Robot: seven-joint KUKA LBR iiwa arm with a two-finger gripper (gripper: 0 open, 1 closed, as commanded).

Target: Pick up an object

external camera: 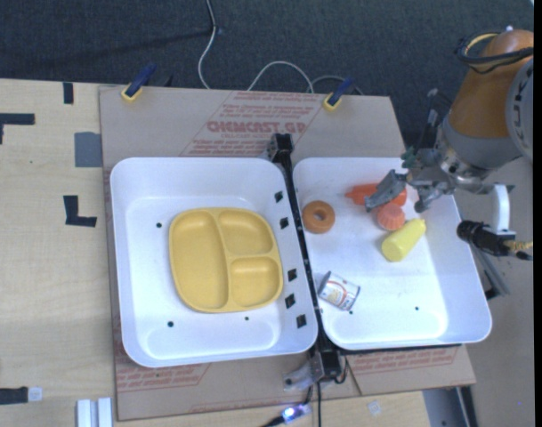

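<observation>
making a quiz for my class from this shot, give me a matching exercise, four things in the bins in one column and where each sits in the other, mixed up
Things:
1. yellow divided plate
2. orange ring
3. small can
4. yellow block

Places:
A. right bin, lying near its front edge
B. middle of the left bin
C. right bin, just below the gripper
D. right bin, close to the divider between the bins

Pairs: 1-B, 2-D, 3-A, 4-C
</observation>
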